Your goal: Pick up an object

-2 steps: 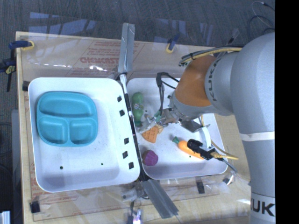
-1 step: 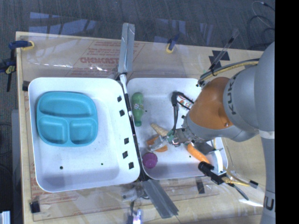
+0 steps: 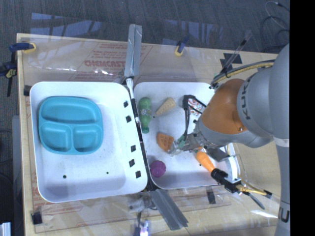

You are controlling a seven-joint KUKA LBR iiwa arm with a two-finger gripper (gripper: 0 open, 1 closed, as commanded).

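Note:
The right bin (image 3: 172,181) holds a green bottle (image 3: 144,111) by its left wall. A tan cone-shaped piece (image 3: 166,105) lies at its back, and an orange waffle-like piece (image 3: 165,141) sits in the middle. A purple ball (image 3: 158,168) rests near the front, and an orange carrot-shaped thing (image 3: 204,160) lies at the right. My gripper (image 3: 177,147) is low in this bin, right beside the waffle piece's right edge and left of the carrot. The arm's orange band covers the bin's right part.
The left bin (image 3: 49,186) bears a blue divided tray (image 3: 70,124) in its back half. A raised divider with black clips (image 3: 134,149) separates the two bins. Clamps (image 3: 22,47) sit on the bench's back edge.

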